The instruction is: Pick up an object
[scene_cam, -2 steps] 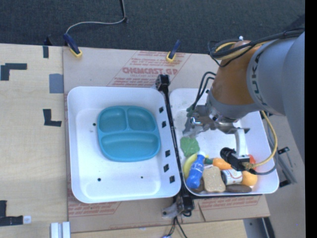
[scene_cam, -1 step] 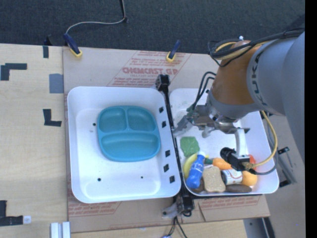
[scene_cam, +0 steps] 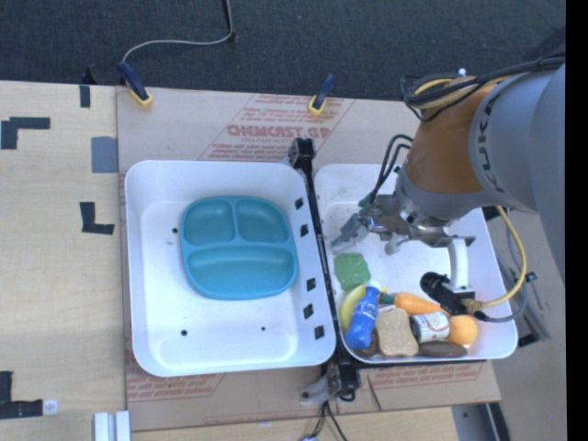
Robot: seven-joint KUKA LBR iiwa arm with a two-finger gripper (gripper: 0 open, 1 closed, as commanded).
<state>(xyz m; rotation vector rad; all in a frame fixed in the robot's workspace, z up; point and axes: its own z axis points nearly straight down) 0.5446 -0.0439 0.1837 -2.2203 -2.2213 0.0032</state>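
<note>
My gripper (scene_cam: 371,236) hangs over the middle of the right bin (scene_cam: 494,263), its two grey fingers spread apart with nothing between them. Just below it lies a green leafy toy (scene_cam: 352,270). Piled along the bin's front wall are a blue bottle (scene_cam: 365,316) with a white cap, a yellow banana (scene_cam: 346,302) partly under the bottle, a slice of bread (scene_cam: 397,333), an orange carrot (scene_cam: 418,302), a small can (scene_cam: 430,326), an orange fruit (scene_cam: 465,329) and a brown item (scene_cam: 443,347).
The left bin (scene_cam: 147,274) holds a blue divided plate (scene_cam: 239,246). A black divider (scene_cam: 312,237) runs between the two bins. The arm's orange band (scene_cam: 441,154) looms over the right bin's back half. Yellow clamps (scene_cam: 136,85) sit on the cardboard behind.
</note>
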